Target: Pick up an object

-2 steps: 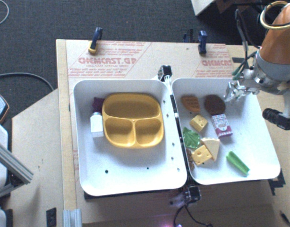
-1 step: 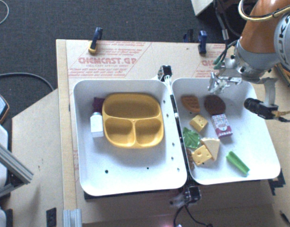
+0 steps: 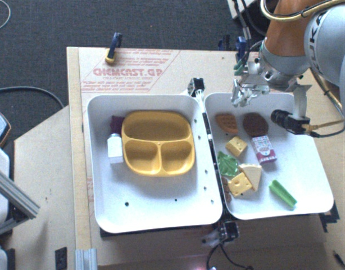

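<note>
Gripper [image 3: 240,97] hangs over the right bin's [image 3: 307,202] far rim, jaws' state I cannot tell; toy food waits below, brown cookie [image 3: 226,122] nearest, cheese wedge [image 3: 236,145] beyond.

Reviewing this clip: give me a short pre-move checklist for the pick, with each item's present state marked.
1. Hand over the right bin: ok, at its far rim.
2. Hand carrying anything: cannot tell; no object shows between its fingers.
3. Nearest targets reachable: ok, two brown patties lie just below the hand, apart from each other.
4. Cheese wedges separable: not ok, they crowd together with the green leaf.
5. Green piece isolated: ok.
6. Yellow divided tray out of the way: ok, in the left bin.
</note>
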`<state>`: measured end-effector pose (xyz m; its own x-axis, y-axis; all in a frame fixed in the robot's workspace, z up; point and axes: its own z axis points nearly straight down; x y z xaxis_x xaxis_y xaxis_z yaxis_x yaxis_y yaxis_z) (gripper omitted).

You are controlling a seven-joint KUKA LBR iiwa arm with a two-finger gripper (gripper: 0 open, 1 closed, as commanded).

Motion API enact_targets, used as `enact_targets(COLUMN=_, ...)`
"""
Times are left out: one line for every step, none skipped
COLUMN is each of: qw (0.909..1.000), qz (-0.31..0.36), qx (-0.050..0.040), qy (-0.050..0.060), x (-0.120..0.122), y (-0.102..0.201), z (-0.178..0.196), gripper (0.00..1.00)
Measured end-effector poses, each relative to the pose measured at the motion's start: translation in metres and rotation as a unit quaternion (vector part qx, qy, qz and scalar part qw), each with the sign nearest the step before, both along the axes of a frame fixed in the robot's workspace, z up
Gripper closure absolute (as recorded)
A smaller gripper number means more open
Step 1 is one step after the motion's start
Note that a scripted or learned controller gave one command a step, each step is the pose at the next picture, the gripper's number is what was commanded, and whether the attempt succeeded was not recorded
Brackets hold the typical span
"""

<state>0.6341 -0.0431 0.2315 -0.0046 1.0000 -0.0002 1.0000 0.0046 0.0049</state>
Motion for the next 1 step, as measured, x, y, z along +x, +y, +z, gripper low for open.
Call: enact_targets(qw=1.0000, qz=-0.001, qx=-0.0004, qy=0.002, x=0.0001, y=-0.0030, z=-0.0037, gripper=1.00)
